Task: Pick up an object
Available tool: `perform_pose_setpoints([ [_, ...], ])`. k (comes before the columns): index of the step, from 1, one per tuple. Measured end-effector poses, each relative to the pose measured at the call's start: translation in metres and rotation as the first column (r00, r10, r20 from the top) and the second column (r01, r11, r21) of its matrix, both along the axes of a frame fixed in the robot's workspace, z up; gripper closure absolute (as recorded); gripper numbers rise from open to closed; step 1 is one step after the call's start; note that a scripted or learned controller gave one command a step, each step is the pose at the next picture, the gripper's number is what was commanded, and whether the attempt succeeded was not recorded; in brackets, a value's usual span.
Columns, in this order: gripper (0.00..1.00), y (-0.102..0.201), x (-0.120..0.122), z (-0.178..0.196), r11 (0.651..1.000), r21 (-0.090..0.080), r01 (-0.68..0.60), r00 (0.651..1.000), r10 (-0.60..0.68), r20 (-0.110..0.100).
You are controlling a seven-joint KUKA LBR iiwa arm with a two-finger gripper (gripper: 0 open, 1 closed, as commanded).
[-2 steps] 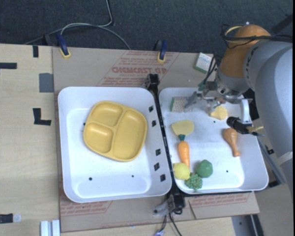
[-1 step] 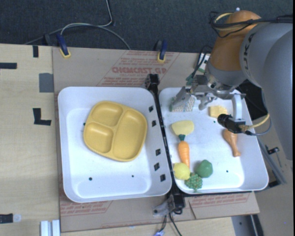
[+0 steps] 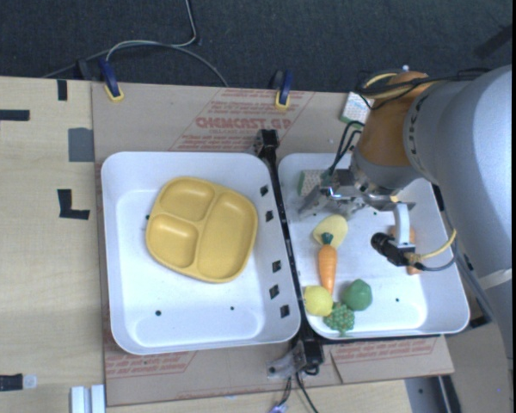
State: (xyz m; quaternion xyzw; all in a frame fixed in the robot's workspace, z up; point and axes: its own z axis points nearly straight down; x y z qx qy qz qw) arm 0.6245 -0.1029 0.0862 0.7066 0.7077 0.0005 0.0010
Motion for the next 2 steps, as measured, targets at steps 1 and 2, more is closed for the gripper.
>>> perform_pose_setpoints([
  [1, 0.00, 0.0005, -0.0539, 0.0007, 1.000, 0.000, 0.001, 1.000, -0.001, 0.000],
  [2, 1.00, 0.0002, -0.0534, 0.0105, 1.000, -0.002, 0.001, 1.000, -0.001, 0.002],
])
